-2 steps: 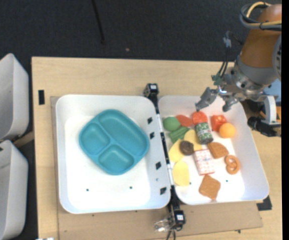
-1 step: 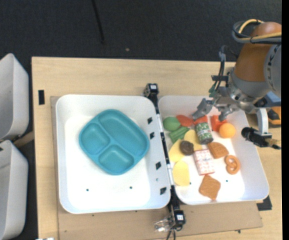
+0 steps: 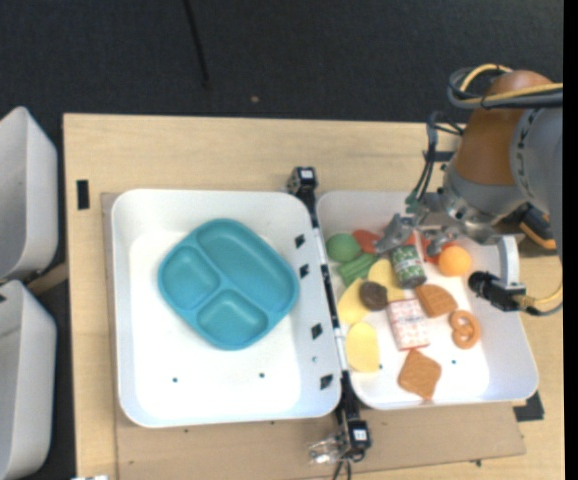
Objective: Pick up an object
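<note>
The right bin (image 3: 509,368) holds several toy foods. My gripper (image 3: 415,236) hangs over its far middle part, fingers spread apart. A small dark green can (image 3: 406,265) stands just below the fingertips; nothing is visibly clamped between them. An orange fruit (image 3: 455,260) lies right of the can, and a red piece (image 3: 367,238) and a green vegetable (image 3: 343,246) lie to its left.
Nearer in the right bin are a dark brown lump (image 3: 373,294), yellow pieces (image 3: 363,346), a pink-and-white box (image 3: 407,323), a brown slice (image 3: 435,299), a pretzel (image 3: 463,328) and a brown cracker (image 3: 420,372). The left bin (image 3: 139,378) holds a teal divided tray (image 3: 229,281).
</note>
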Robot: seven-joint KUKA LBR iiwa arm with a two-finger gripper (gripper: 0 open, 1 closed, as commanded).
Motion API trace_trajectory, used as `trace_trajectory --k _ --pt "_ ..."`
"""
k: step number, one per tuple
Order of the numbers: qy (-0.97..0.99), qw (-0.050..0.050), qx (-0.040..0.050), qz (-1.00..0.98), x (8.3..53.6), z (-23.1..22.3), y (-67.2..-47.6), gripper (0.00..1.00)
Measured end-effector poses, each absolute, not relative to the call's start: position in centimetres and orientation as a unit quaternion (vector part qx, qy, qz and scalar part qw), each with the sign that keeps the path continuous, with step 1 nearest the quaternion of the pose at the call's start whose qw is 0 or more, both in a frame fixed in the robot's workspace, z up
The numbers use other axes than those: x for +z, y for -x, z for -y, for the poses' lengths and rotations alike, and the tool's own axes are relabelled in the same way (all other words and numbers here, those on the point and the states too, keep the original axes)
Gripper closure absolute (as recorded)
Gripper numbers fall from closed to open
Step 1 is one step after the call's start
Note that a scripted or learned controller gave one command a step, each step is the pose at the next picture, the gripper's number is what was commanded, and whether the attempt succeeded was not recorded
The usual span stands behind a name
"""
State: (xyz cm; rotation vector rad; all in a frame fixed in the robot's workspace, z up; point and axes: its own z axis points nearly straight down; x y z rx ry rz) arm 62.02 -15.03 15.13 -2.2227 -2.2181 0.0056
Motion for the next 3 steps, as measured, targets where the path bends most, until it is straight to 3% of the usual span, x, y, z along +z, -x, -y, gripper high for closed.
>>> trace_trajectory --k 1,2,3 --pt "0.709 -0.001 -0.0004 0.705 10.2 15.2 -62.1 0.0" --pt "0.709 -0.005 -0.0038 0.705 11.8 15.3 -62.5 1.0" --pt "0.706 -0.003 -0.0016 0.708 17.2 15.2 -63.7 1.0"
